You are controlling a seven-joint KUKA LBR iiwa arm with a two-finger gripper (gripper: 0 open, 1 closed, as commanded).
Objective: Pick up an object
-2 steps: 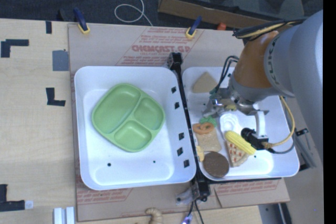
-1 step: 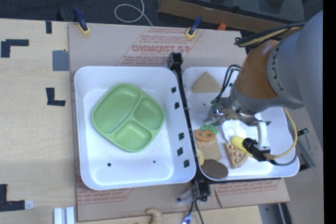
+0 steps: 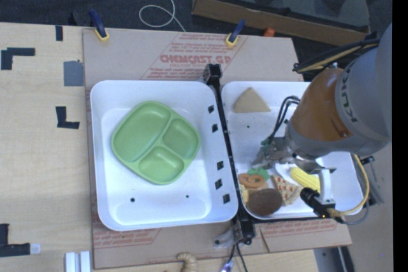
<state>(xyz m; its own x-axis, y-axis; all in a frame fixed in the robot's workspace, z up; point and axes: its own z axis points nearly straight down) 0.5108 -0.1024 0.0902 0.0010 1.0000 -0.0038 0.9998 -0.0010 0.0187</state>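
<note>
Gripper [image 3: 268,156] low in right bin [image 3: 347,197], under orange band [image 3: 322,114] of arm [image 3: 373,95]; finger state impossible to tell. Just below it, touching or nearly so: toy food [image 3: 264,191] heaped in near corner. Tan wedge [image 3: 250,101] well apart, at far edge. Green plate [image 3: 156,142] alone in left bin [image 3: 105,105].

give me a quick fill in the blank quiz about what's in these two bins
The green divided plate lies in the ____ bin.
The tan wedge lies near the right bin's ____ edge.
The plate has ____ compartments.
The gripper is over the ____ bin.

Missing words: left; far; three; right
</note>
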